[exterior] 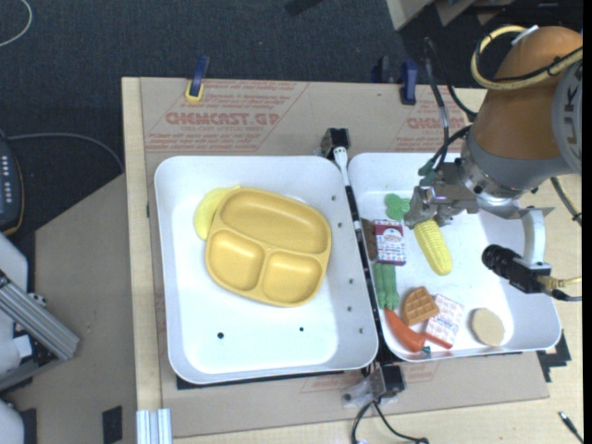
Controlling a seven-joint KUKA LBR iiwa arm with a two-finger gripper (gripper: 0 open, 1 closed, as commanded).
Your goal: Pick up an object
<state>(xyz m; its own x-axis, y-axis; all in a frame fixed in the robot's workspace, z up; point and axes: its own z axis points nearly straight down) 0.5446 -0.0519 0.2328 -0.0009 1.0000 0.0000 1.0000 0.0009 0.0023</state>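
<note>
One carrot (403,330), one waffle (418,304), one corn cob (433,246), two bins (176,248).

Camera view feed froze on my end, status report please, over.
Tool low in right bin, above corn; nothing seen gripped. Carton, waffle crowd close.
</note>
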